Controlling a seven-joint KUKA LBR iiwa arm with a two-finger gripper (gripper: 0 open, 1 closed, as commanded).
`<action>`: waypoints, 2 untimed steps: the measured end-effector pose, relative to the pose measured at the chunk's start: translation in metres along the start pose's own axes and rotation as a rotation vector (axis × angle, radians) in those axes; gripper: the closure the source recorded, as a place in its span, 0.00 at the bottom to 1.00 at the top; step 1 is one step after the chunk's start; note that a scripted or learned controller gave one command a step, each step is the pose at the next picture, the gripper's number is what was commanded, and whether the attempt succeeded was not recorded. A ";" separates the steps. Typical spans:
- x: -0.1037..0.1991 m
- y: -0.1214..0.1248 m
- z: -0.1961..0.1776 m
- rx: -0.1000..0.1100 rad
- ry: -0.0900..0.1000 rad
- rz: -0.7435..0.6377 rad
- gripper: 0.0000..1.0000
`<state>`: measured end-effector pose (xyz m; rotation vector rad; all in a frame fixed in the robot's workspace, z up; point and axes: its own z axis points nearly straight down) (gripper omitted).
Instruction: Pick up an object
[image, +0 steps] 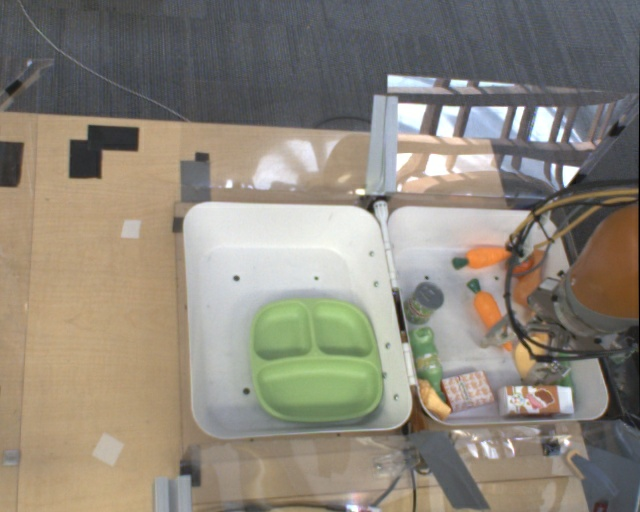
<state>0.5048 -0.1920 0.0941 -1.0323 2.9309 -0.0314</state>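
Observation:
The right bin (440, 245) holds several small items. One orange toy carrot (487, 257) lies near the bin's far side, and a second carrot (486, 308) lies below it. A grey round can (428, 296) and a green bottle (425, 352) sit by the left wall. Along the near edge lie a banana (433, 399), a small pink box (467, 390) and a white and red carton (536, 400). My gripper (525, 345) hangs low over the right part of this bin, under the orange wrist band (603, 275), just right of the second carrot. The wrist and cables hide its tips.
The left bin (220, 250) contains a green divided plate (316, 360). A metal divider (390, 290) separates the bins. A metal frame (480, 110) stands behind the right bin. Bare wooden bench (90, 300) stretches to the left.

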 end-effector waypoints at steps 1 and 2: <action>-0.064 0.053 0.002 -0.015 0.008 -0.008 0.00; -0.160 -0.046 0.003 -0.024 0.011 -0.252 0.00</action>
